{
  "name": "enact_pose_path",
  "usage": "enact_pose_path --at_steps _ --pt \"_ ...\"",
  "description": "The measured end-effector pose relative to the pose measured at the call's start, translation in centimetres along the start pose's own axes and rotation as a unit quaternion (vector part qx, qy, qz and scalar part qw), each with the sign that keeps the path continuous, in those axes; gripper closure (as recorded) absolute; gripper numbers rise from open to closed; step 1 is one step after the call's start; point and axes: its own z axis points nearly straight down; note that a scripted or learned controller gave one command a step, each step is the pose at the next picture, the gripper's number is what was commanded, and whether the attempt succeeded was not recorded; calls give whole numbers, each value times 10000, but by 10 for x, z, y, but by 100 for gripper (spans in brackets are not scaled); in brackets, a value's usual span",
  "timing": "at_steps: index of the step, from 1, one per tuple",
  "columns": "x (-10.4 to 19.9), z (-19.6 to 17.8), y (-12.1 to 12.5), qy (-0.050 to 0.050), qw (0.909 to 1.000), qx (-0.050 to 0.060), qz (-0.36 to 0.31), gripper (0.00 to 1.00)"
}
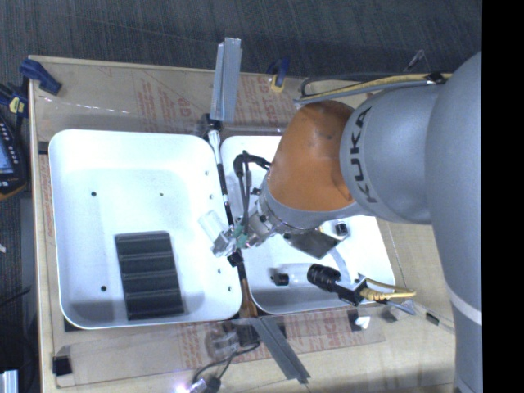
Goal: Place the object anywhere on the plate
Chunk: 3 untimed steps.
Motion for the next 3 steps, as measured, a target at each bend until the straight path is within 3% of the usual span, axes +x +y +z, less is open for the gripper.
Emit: enact_pose_path --at_steps 1,2,3 --pt "52 0 124 -12 9905 -9 -1377 100" --pt "48 22 207 0 9768 3 2144 100" --pt "116 92 251 14 9823 -48 1875 100"
